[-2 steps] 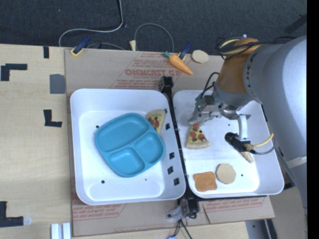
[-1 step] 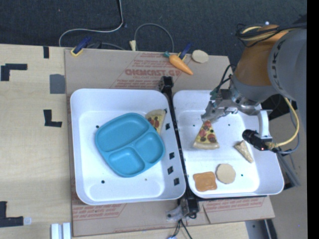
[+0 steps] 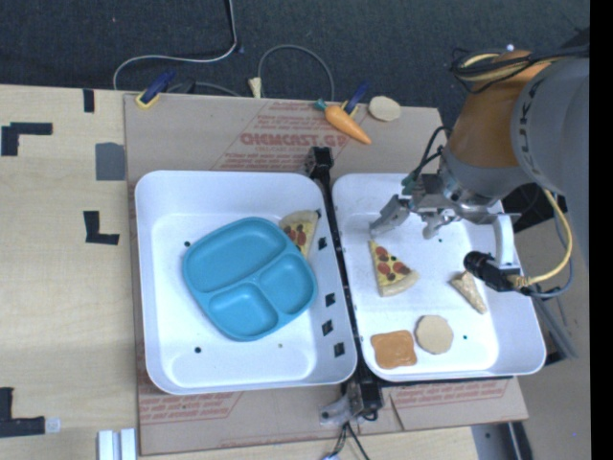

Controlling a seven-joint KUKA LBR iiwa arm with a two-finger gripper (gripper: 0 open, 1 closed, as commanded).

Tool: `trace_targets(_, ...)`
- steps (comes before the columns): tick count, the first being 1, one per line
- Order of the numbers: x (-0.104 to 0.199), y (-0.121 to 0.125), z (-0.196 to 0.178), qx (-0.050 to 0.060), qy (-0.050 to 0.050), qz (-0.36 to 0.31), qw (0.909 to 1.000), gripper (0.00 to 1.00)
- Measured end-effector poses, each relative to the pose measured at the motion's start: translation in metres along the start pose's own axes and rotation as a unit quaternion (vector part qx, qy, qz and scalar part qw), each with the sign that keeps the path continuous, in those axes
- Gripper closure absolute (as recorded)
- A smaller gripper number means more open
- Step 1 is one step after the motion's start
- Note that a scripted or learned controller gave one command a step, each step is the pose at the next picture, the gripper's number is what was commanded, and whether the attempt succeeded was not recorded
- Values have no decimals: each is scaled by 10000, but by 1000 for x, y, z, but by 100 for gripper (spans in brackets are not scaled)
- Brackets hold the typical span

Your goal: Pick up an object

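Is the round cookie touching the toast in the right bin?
Apart. The camera view shows a thin strip of white bin floor between the cookie and the toast.

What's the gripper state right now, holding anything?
Gripper: open, holding nothing, above the right bin, just up from the pizza slice.

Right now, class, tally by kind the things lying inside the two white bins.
Pizza slices: 2, one red-topped, one beside the plate
Blue divided plastic plate: 1
Orange-brown toast square: 1
Round tan cookie: 1
Pale wedge: 1
Total: 6
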State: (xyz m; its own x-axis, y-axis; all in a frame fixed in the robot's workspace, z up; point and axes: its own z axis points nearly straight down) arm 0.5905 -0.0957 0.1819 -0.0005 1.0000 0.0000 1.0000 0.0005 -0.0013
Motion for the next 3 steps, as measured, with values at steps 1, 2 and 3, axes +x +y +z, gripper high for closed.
trace_targets(1, -11, 0, 101, -25, -21, -1, 10000, 0)
trace_targets(2, -11, 1, 85, -39, -21, 1, 10000, 100)
trace_targets(3, 7, -7, -15, -52, -2, -14, 10000, 100)
